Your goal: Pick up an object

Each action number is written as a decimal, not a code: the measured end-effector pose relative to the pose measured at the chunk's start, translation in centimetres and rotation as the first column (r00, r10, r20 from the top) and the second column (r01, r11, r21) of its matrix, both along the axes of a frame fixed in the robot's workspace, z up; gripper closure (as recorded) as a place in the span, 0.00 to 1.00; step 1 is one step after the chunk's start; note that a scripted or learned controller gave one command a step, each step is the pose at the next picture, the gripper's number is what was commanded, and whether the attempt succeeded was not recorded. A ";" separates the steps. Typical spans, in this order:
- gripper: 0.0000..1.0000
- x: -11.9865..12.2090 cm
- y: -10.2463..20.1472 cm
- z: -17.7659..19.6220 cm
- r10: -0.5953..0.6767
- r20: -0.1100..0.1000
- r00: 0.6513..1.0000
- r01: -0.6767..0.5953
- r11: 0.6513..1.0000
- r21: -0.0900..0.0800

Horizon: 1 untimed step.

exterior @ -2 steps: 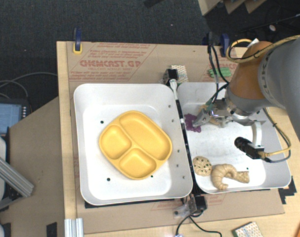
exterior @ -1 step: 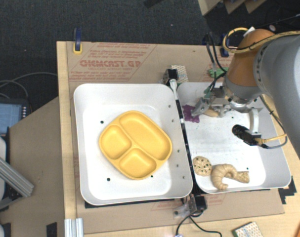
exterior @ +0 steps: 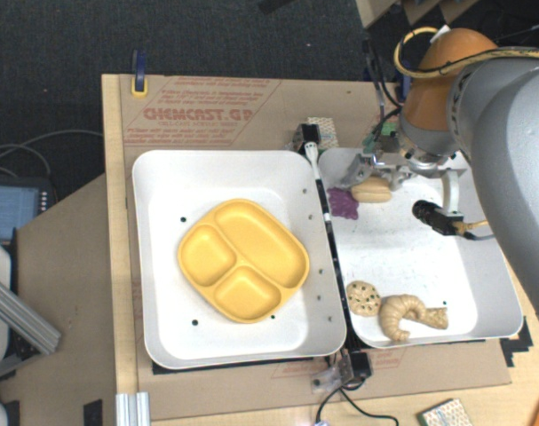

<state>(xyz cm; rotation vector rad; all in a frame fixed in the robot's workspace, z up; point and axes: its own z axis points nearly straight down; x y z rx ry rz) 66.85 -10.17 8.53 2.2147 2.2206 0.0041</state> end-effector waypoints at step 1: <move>0.00 -0.2 0.0 0.0 -0.001 -0.004 1.000 0.001 1.000 0.001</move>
